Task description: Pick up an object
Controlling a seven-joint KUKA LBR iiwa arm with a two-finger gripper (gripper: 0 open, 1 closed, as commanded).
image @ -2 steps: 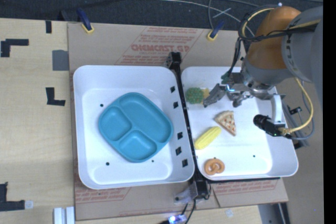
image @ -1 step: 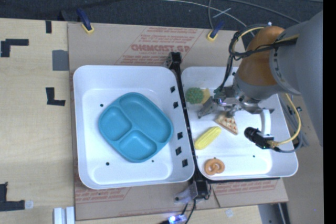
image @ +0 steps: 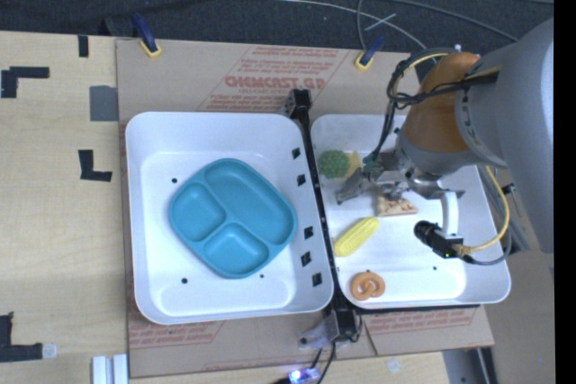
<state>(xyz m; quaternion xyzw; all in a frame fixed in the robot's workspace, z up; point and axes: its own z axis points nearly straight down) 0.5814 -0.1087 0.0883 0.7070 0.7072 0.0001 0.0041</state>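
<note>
Red print on the cardboard sheet [image: 270, 76] just beyond the white bins [image: 144, 135] reads roughly "CHEMCAST GP"; the smaller lines around it are too blurred to read

The divided plate [image: 232, 217] at centre-left of the frame is turquoise blue, lying in a white bin [image: 144, 193]. The right bin [image: 477, 283] is white too. In it, the corn cob [image: 355, 236] is yellow, the broccoli [image: 334, 163] green, the pretzel [image: 367, 286] orange-brown. The arm [image: 504, 117] is grey with an orange band [image: 441, 108]. The desk [image: 54, 229] is pale wood with black marks; the cardboard sheet [image: 261, 76] is tan with red lettering.
</note>
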